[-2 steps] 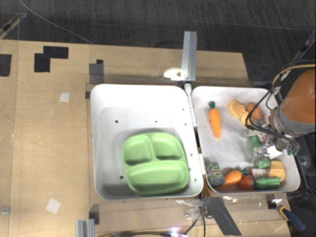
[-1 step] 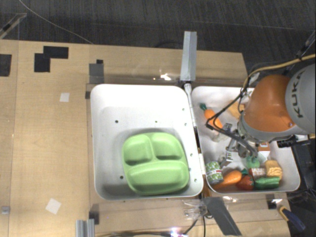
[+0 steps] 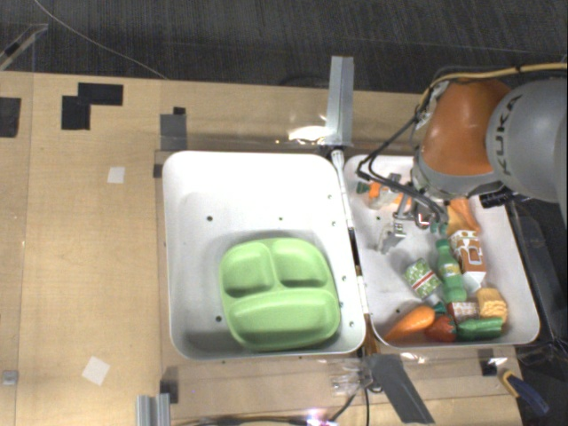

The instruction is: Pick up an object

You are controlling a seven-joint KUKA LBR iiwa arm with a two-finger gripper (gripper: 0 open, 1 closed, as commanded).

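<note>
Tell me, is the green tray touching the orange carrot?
Apart. The camera view shows the green tray in the left bin and the orange carrot in the right bin, with the bin walls between them.

The desk (image 3: 80, 264) is pale wood-coloured, with black squares (image 3: 91, 103) marked near its far left corner and small pale patches (image 3: 96, 370) scattered on it. Two shallow white bins rest directly on it side by side — the left bin (image 3: 191, 202) and the right bin (image 3: 524, 318) — touching along a shared edge.
</note>
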